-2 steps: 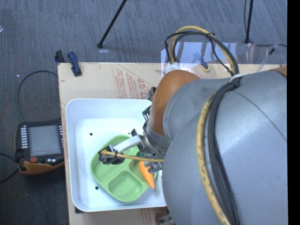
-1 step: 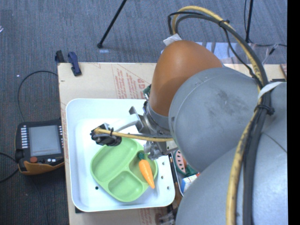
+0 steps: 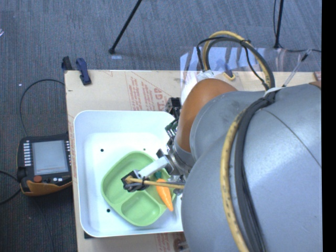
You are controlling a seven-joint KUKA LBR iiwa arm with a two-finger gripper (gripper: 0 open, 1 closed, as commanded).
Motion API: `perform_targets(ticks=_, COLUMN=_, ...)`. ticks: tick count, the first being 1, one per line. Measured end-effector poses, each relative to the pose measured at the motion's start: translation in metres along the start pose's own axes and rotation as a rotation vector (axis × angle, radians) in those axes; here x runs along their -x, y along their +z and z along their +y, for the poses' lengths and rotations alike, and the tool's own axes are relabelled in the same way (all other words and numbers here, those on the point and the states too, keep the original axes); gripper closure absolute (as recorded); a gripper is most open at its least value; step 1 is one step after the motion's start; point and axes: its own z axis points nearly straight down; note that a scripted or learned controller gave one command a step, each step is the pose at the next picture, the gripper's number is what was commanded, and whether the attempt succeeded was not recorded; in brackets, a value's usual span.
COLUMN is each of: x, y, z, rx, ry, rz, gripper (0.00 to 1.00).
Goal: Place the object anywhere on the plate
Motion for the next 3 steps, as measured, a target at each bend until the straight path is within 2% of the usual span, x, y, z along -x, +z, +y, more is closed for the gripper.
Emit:
perform_targets(ticks=2, x=0.0, y=-0.017, z=-0.005, rx=-0.011, ry=-0.013, rz=-0.017, gripper=1.0)
perform_targets(ticks=3, x=0.007, y=-0.016, z=0.019, rx=-0.001, ry=-0.252, rz=0.003, gripper=1.0)
